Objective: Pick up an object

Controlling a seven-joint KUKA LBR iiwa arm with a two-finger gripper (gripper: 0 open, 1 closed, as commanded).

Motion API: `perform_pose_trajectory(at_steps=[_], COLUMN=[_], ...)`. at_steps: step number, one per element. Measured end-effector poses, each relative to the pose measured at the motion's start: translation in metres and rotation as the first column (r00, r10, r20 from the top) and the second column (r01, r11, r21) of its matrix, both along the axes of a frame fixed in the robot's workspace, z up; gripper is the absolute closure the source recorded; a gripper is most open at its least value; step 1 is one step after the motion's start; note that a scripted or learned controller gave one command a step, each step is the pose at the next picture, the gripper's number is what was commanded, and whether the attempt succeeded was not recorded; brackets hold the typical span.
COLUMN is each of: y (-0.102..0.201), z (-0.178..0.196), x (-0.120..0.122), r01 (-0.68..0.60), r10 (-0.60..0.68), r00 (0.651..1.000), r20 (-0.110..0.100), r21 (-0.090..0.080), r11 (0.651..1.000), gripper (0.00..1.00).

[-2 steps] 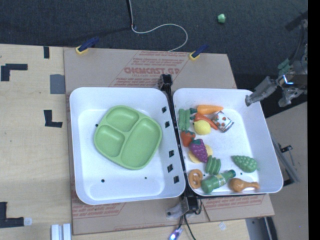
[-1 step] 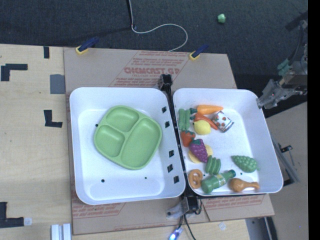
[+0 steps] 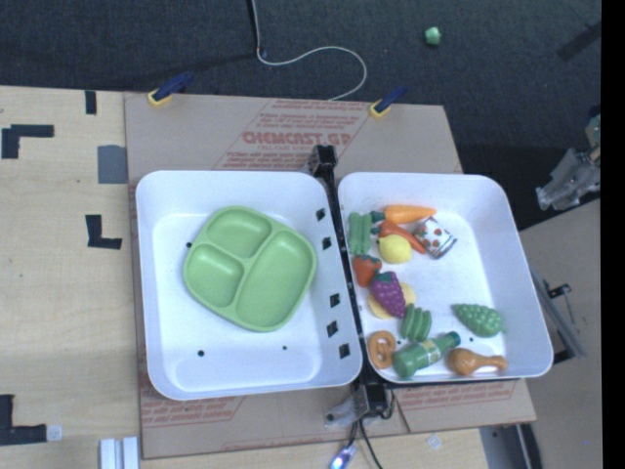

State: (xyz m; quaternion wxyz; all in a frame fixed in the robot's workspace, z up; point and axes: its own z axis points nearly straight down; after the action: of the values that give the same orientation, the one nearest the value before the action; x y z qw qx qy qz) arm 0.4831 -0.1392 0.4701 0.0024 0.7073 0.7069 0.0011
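Observation:
The right bin (image 3: 513, 252) holds several toy foods. They include an orange carrot (image 3: 408, 213), a yellow lemon (image 3: 395, 250), purple grapes (image 3: 388, 293), a green bottle (image 3: 423, 353), a brown drumstick (image 3: 476, 362), a pretzel (image 3: 382, 346), a leafy green piece (image 3: 477, 319) and a small white and red carton (image 3: 435, 237). A green divided plate (image 3: 249, 267) lies in the left bin (image 3: 156, 291). My gripper (image 3: 569, 179) is a grey shape at the right edge, outside the right bin and well away from the toys. Nothing hangs from it.
Both bins rest on a cardboard sheet (image 3: 293, 135) held by two clamps (image 3: 171, 88) at its far edge. A white cable (image 3: 312, 57) and a small green ball (image 3: 433, 35) lie on the dark floor beyond. The wooden bench (image 3: 59, 262) extends to the left.

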Motion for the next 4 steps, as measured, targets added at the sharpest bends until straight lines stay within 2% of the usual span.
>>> perform_pose_trajectory(at_steps=[1, 2, 4], y=[-0.055, -0.080, -0.084], z=[-0.009, 0.019, 0.057], x=[0.000, 0.001, 0.001], r01=[0.003, 0.000, -0.002], r10=[-0.003, 0.000, 0.002], r00=[1.000, 1.000, 1.000], r20=[-0.006, -0.003, -0.003], r21=[-0.001, -0.001, 0.000], r11=[1.000, 1.000, 1.000], gripper=[1.00, 1.00, 1.00])
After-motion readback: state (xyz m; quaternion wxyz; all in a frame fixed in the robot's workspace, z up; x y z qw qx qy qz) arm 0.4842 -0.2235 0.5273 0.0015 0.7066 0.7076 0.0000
